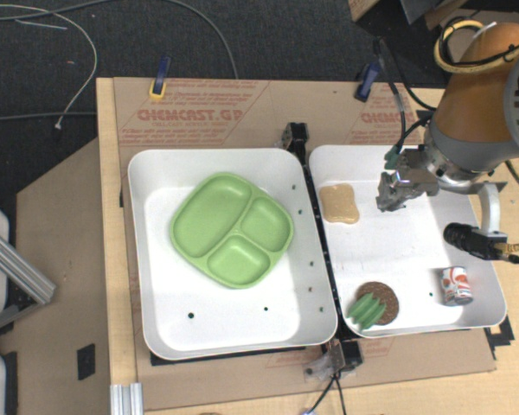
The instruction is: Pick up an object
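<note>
Tan, flat and probably soft, the bread slice [338, 204] beside the gripper [391, 199] looks light, best pinched across opposite edges; whether the jaws are spread or pressed together I cannot tell.

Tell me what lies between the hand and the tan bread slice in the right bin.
Nothing: in the camera view, only bare white floor of the right bin separates the hand from the tan bread slice to its left.
</note>
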`<state>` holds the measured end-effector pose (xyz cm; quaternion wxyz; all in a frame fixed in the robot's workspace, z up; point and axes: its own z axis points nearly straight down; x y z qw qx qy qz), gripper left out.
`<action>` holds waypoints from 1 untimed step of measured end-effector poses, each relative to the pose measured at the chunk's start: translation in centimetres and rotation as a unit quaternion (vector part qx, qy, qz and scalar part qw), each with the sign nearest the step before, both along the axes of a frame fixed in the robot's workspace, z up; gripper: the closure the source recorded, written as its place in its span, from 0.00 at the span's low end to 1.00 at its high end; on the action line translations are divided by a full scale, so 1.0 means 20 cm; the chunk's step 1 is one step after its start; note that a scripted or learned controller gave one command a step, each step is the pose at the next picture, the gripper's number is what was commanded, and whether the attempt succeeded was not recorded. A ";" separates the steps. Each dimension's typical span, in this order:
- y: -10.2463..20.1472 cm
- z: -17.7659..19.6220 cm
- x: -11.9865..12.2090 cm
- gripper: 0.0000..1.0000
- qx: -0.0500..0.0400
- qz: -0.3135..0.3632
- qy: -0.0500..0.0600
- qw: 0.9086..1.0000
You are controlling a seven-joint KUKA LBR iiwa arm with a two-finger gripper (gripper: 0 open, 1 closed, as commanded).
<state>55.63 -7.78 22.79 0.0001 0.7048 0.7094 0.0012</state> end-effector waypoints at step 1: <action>0.26 0.03 0.12 1.00 0.000 0.000 -0.001 1.000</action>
